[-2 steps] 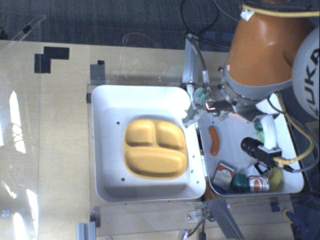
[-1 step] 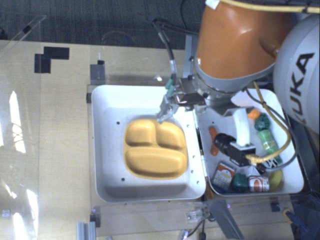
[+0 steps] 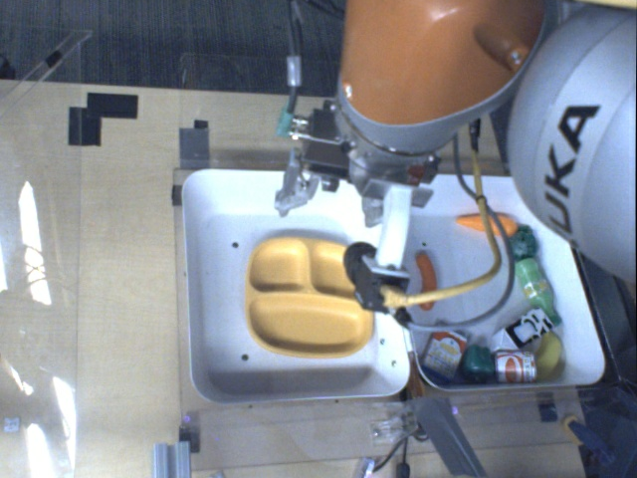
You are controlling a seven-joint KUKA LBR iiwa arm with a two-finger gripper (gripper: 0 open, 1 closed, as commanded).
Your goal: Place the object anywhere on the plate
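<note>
The left shallow white bin (image 3: 209, 297) holds a yellow plastic plate with three compartments (image 3: 304, 297). The right white bin (image 3: 587, 361) holds an orange carrot (image 3: 488, 224), a small reddish sausage-shaped toy (image 3: 427, 272), a green bottle (image 3: 534, 289), a yellow fruit (image 3: 548, 354), a black-and-white carton (image 3: 528, 329) and small cans (image 3: 515, 367) with labels too small to read. The tool (image 3: 328, 202) hangs above the left bin's far edge; whether its fingers are apart or together cannot be told. Nothing lies on the plate. "KU" reads on the grey arm (image 3: 577, 157).
</note>
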